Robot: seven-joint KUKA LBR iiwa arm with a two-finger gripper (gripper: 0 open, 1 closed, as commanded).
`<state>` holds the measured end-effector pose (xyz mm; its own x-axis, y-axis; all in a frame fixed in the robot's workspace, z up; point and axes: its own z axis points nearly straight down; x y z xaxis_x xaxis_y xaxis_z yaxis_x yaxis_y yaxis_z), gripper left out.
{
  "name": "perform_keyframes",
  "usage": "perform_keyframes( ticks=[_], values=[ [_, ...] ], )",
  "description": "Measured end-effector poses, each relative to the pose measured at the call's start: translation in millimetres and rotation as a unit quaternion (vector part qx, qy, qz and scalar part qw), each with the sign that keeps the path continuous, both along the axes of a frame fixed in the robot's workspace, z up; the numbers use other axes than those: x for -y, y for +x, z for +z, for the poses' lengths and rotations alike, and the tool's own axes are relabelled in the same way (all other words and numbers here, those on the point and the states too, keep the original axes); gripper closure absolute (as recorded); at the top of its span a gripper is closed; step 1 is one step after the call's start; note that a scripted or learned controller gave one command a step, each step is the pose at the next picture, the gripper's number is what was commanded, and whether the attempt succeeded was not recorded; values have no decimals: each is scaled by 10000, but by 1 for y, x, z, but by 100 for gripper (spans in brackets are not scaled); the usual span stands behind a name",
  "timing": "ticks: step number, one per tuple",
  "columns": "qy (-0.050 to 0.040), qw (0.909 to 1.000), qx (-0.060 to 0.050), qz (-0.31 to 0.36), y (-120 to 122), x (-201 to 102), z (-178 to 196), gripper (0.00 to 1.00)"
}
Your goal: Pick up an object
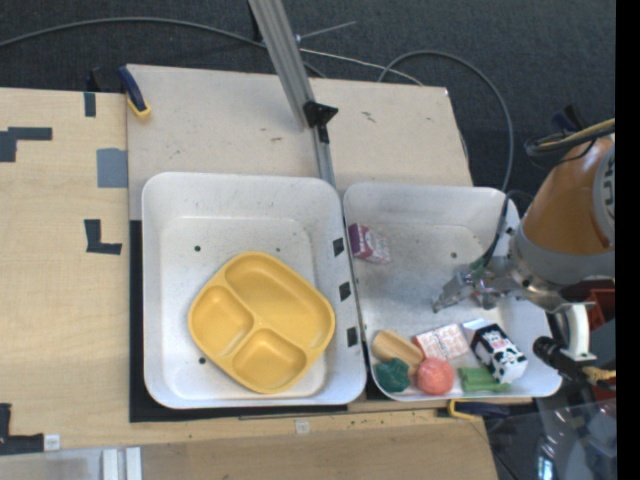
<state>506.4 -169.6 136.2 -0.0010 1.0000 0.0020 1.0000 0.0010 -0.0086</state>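
Observation:
My gripper [458, 290] hangs over the middle of the right bin [420, 208], above bare bin floor. Just below it, along the bin's front edge, lie a red-and-white packet [443, 342], a black-and-white toy [498, 354], a tan bread piece [397, 346], a dark green item [392, 374], a pink-red ball [434, 377] and a light green piece [481, 381]. A small pink-and-white package [370, 243] sits apart near the bin's left wall. Nothing is visible in the gripper.
The left bin [170, 218] holds a yellow divided plate [262, 320]. A grey metal pole [285, 53] slants down to the bins' shared back corner. The orange-banded arm [565, 213] comes in over the right bin's right wall. Cables run behind the bench.

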Motion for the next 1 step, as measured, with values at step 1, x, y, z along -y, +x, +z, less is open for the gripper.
perform_keyframes(
  ticks=[1],
  values=[
    [-19,10000,42,-3,0,0,-49,0]
  ],
)
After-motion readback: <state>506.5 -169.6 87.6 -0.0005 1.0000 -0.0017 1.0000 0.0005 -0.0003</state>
